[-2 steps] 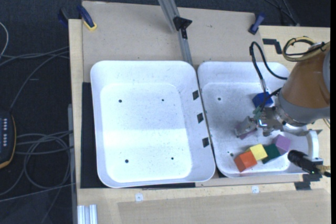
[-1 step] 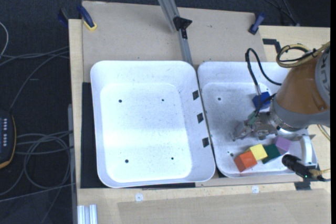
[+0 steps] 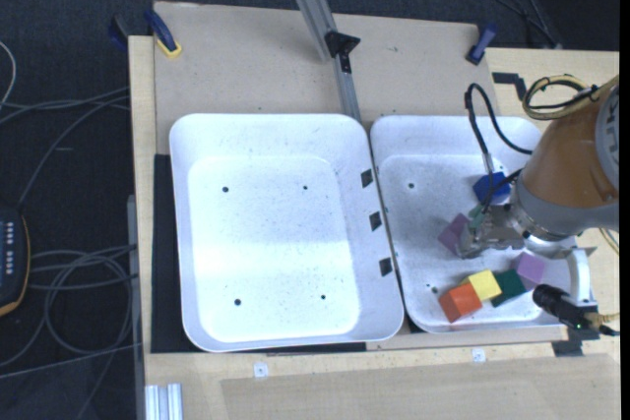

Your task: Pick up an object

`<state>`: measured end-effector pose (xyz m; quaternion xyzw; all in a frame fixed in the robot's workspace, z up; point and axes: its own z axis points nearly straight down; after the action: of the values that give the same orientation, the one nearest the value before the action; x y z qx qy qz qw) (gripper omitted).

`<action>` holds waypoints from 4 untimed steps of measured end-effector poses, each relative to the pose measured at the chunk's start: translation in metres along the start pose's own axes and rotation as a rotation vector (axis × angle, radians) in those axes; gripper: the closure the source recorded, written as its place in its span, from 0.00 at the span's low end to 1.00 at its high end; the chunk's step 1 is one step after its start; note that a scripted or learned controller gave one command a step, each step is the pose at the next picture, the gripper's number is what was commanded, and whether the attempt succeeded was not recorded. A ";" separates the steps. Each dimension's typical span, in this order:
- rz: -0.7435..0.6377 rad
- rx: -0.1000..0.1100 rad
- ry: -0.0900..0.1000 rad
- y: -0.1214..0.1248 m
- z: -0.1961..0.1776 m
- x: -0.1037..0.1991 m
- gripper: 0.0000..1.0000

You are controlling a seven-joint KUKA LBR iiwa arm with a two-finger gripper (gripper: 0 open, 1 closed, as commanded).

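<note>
Gripper (image 3: 479,236) is down in the right white plastic bin (image 3: 413,172), just beside the small purple block (image 3: 454,234); its grasp can't be told; crowded blocks nearby risk a glancing miss.

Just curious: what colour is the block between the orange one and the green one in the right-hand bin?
Yellow block, seen in the camera view.
</note>
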<state>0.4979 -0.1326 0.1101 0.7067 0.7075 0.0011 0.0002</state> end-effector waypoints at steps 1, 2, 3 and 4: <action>-0.001 -0.006 -0.003 0.004 -0.064 0.003 1.00; -0.001 -0.005 -0.003 0.001 -0.108 0.005 1.00; -0.001 -0.005 -0.003 0.003 -0.152 0.004 1.00; -0.005 0.002 0.001 0.005 -0.146 0.051 1.00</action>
<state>0.5031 -0.0822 0.2557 0.7051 0.7091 0.0007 -0.0008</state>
